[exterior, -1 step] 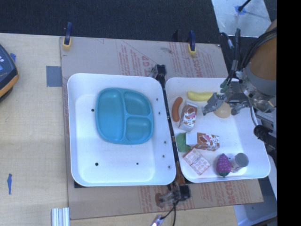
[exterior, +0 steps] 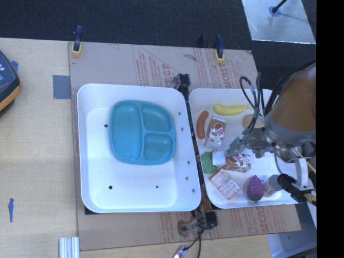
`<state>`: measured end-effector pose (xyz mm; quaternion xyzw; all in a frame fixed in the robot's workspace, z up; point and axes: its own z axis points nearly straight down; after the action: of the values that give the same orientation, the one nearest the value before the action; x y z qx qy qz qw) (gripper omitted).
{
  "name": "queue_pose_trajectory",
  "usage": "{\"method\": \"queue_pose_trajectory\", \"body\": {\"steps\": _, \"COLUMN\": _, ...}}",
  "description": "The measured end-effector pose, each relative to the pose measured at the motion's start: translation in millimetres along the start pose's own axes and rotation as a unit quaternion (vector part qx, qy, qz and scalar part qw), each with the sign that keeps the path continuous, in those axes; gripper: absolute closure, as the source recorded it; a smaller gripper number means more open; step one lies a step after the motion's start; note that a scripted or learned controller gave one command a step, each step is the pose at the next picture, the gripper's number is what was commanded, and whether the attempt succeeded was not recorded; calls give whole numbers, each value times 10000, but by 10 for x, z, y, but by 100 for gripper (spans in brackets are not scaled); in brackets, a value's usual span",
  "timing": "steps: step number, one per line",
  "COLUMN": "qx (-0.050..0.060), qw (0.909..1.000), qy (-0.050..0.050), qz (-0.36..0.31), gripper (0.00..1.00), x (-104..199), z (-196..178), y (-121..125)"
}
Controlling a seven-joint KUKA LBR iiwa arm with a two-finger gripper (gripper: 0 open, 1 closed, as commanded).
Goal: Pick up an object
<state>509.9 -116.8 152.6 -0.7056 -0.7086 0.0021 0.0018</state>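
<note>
The right bin holds several small items. A yellow banana lies at its far side, with a brown sausage and a red-and-white carton beside it. Nearer the front are a green piece, a small white block, a red-and-white packet, a patterned flat packet and a magenta fruit. My gripper hangs low over the middle of this bin, just above the red-and-white packet and right of the carton. Nothing visibly sits in it.
The left bin carries a blue divided plate. The grey arm with its orange band and cables cover the right bin's right side. Clamps stand at the bins' shared edge. A yellow-edged device lies far left.
</note>
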Motion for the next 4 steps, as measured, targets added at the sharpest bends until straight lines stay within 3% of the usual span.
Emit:
{"method": "queue_pose_trajectory", "body": {"steps": 1, "qx": -16, "qw": 10000, "qy": -5, "qz": -5, "gripper": 0, "x": 69, "z": 606, "y": 361}}
{"method": "queue_pose_trajectory", "body": {"steps": 2, "qx": -18, "qw": 10000, "qy": 4, "qz": 7, "gripper": 0, "x": 139, "z": 598, "y": 1157}}
{"method": "queue_pose_trajectory", "body": {"steps": 3, "qx": 117, "qw": 9999, "qy": 4, "qz": 43, "gripper": 0, "x": 202, "z": 593, "y": 1420}}
{"method": "queue_pose_trajectory", "body": {"steps": 4, "qx": 196, "qw": 9998, "qy": 18, "qz": 38, "gripper": 100, "x": 193, "z": 511, "y": 1391}}
